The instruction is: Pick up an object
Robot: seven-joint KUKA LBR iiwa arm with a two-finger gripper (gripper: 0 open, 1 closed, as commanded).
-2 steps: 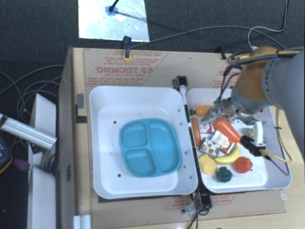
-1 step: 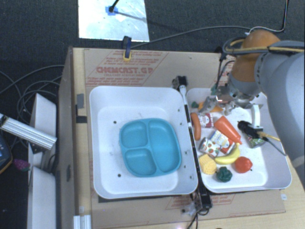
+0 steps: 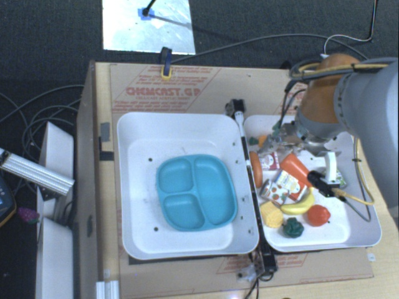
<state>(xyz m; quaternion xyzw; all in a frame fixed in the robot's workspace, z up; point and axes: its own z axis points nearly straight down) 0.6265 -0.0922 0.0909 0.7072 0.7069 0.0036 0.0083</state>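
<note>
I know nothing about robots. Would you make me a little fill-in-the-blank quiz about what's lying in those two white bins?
1. The light blue plastic divided tray has ___ compartments.
2. The yellow toy banana lies in the view's ___ white bin.
3. The round toy tomato beside the banana's tip is ___ in colour.

Missing words: three; right; red.

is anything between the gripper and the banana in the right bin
Yes. The gripper hangs over the right bin's far end; an orange block and a small carton lie between it and the banana. From above, the banana looks reachable.
</note>
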